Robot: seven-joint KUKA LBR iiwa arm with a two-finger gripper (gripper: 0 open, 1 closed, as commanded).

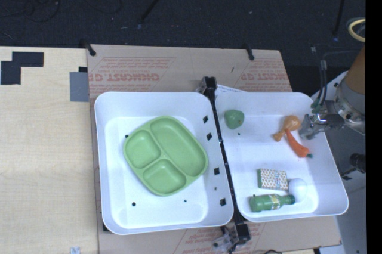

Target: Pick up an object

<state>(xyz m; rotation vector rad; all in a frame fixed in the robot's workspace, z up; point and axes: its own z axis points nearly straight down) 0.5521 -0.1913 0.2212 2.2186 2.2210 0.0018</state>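
In the right bin [325,187] lie a green ball-like fruit [234,118], a tan pear-shaped toy [290,124], an orange carrot [297,145], a small patterned box [272,178], a green bottle [271,202] on its side and a white round object [298,188]. My gripper [313,125] hangs at that bin's right rim, just right of the tan toy and above the carrot's upper end. It is small and metallic against the arm. Nothing shows clearly between its tips.
The left bin [113,187] holds a green divided plate [165,155]. A black divider [218,151] runs between the bins. Both rest on cardboard [149,71] over a wooden bench [42,151]. The arm's body [352,98] stands at the right edge.
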